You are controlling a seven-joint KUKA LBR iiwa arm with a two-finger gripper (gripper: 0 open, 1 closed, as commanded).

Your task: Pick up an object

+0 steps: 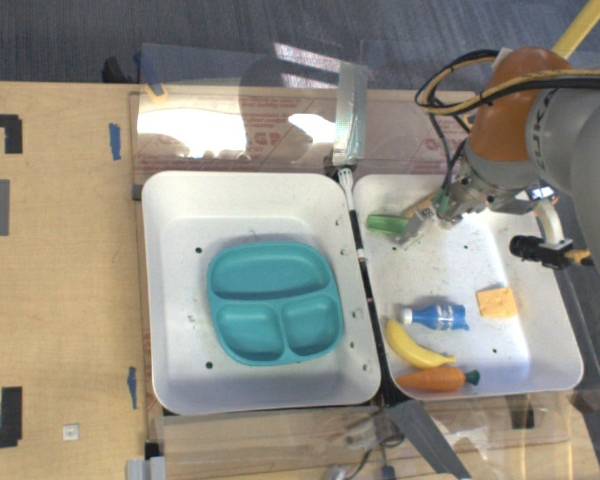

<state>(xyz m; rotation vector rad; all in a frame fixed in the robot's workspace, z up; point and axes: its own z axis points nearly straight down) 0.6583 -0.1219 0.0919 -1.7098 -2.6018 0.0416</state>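
Teal divided tray (274,302) lay in the left bin (170,208). Reached into the far left corner of the right bin (555,363) with the gripper (420,220), right beside a green object (385,223); could not tell whether touching. Further off, toward the near side: blue bottle (435,316), banana (415,346), carrot (435,379), and an orange block (497,303) to the right

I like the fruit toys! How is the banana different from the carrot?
The banana is yellow and curved; the carrot is orange and straight, with a green end. The banana slants beside the blue bottle; the carrot lies level, nearer the right bin's front edge. Both lie flat in that bin.
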